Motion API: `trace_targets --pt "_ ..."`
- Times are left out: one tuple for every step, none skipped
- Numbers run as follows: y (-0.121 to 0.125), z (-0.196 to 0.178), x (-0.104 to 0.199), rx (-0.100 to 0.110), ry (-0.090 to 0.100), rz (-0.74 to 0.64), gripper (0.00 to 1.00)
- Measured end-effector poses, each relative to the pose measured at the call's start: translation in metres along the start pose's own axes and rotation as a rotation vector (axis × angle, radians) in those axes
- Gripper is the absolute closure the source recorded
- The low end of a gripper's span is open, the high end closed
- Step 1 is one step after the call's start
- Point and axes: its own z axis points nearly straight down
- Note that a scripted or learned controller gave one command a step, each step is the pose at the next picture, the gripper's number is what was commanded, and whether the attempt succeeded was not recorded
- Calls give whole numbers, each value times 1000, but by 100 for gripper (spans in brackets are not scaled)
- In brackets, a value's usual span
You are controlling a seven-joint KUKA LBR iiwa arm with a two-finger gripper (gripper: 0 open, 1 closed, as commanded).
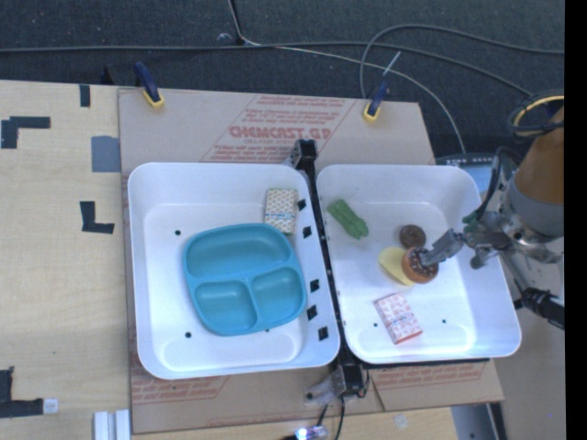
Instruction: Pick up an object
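1. My gripper (pixel 427 262) is low in the right bin (pixel 459 183), at the middle right of the frame, and my arm comes in from the right edge.
2. Its tip sits over a small round reddish thing (pixel 423 271), which touches a yellow piece (pixel 394 264) on its left side.
3. I cannot tell if my fingers are open or closed; the view here is too small and dark, so I do not claim any grip.
4. To do this step well, I think I should centre over the round thing alone, so the yellow piece is not pushed.
5. A brown disc (pixel 412 236) lies just above, a green piece (pixel 348 218) more to the upper left, and a small card box (pixel 398 318) below.
6. The left bin (pixel 151 186) holds a blue tray (pixel 244 278) and a small packet (pixel 281 209).
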Motion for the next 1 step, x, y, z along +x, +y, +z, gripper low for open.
trace_targets --pt "3 -8 1 -13 -3 -5 0"
